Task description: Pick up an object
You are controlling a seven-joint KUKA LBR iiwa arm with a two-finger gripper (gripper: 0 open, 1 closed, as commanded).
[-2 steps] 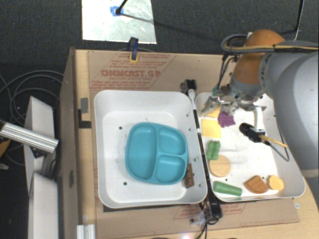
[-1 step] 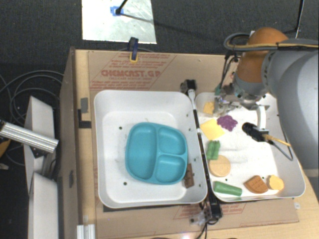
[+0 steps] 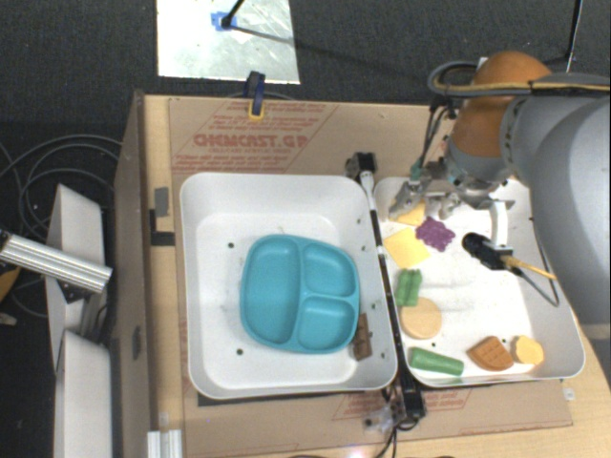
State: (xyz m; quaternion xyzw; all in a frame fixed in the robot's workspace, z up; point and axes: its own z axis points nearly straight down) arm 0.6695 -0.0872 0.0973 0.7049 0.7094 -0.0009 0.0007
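Jaws hang from the wrist of the grey arm (image 3: 563, 160), which reaches in over the counter's (image 3: 286, 132) right edge. They sit low over the far end of the right bin (image 3: 558, 327), toward the counter's far right corner. From this slanted view I cannot tell whether they stand wide or narrow. The things to pick lie in that same bin. A purple cluster (image 3: 435, 234) lies just beside the jaws on their near side. A flat yellow piece (image 3: 405, 249) lies to its left, close against the bin's left wall, and the two are touching or nearly so. Nearer the counter's front edge along that wall come a short green piece (image 3: 409, 286) and then a round tan disc (image 3: 421, 319), which touches it. A long green piece (image 3: 435, 361) lies along the bin's near rim. To its right, in the corner toward the counter's front right, a brown ridged piece (image 3: 491, 353) and a small orange-yellow round (image 3: 526, 351) sit just beside each other. The left bin (image 3: 205, 284) fills the middle of the counter and touches the right bin along one rim. It holds a teal divided plate (image 3: 299, 294), lying flat near its centre. A small brown piece (image 3: 363, 337) lies against the left bin's right wall, just beside the plate's near right corner.
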